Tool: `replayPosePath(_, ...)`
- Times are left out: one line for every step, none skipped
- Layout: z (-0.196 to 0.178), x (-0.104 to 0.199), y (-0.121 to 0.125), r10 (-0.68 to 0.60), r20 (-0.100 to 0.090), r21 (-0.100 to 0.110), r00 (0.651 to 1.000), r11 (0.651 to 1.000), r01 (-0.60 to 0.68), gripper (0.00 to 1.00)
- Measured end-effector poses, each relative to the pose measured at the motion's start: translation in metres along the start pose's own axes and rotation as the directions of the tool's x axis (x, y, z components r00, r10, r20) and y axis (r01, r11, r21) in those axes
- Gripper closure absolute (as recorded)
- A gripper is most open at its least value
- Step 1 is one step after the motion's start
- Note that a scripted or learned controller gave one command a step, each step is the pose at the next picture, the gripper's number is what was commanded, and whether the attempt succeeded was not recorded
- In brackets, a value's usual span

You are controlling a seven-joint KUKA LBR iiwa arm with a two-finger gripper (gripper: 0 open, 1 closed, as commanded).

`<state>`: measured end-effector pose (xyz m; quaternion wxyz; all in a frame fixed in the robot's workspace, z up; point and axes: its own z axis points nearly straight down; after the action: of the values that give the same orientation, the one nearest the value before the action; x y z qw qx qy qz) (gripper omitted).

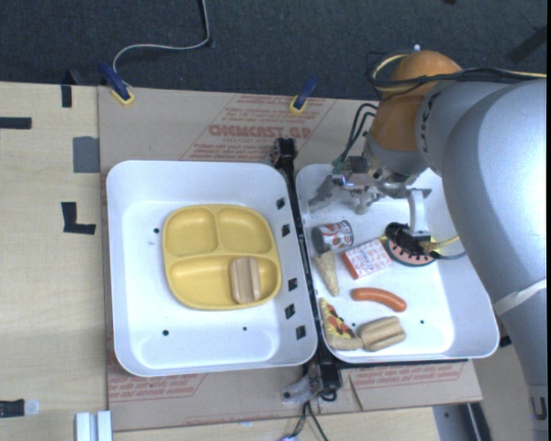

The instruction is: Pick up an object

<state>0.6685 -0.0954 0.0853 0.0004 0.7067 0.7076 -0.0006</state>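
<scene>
My gripper [347, 188] hangs over the back left part of the right bin [466, 324], just behind a small tipped can [334, 236]. Nothing shows between its fingers. In front of the can lie a pale wedge [328, 271] and a red-and-white card [367, 259]. Nearer the front are a red sausage [378, 297], a tan bun [383, 333] and a pizza slice [335, 322]. The grey arm with its orange band [399, 118] comes in from the right, above the bin's back.
The left bin [129, 274] holds a yellow divided plate [211, 237] with a piece of bread [245, 279] in its front right compartment. A black divider [294, 237] runs between the bins. The arm's bulk covers the right bin's right side.
</scene>
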Motion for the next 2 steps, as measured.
replayPosePath(-0.0103,-0.0001,0.0003,-0.001,0.001,-0.001,1.0,1.0,0.001,1.0)
replayPosePath(-0.0096,-0.0001,0.0001,-0.001,0.001,-0.001,1.0,1.0,0.001,0.0)
